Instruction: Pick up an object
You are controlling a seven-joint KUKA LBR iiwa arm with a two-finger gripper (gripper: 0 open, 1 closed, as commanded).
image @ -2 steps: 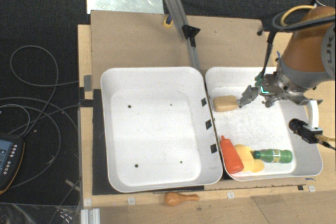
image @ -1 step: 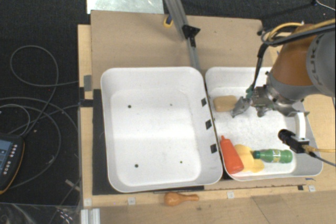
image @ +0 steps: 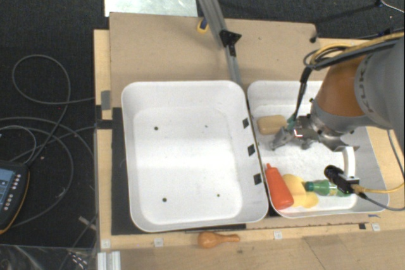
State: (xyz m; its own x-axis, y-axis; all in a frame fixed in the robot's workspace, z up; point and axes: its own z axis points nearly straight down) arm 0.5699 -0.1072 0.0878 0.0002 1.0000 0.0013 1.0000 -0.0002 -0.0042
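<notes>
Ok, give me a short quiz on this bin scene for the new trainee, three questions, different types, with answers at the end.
1. True or false: the orange-red bottle lies in the left bin.
2. Multiple choice: which thing lies closest to the gripper? A) the tan block B) the yellow object C) the green object
3. Fill in: the wooden pear-shaped object lies outside both bins, on the ____ in front of the left bin.

Key: 1 false, it is in the right bin. 2 A. 3 bench.
</notes>
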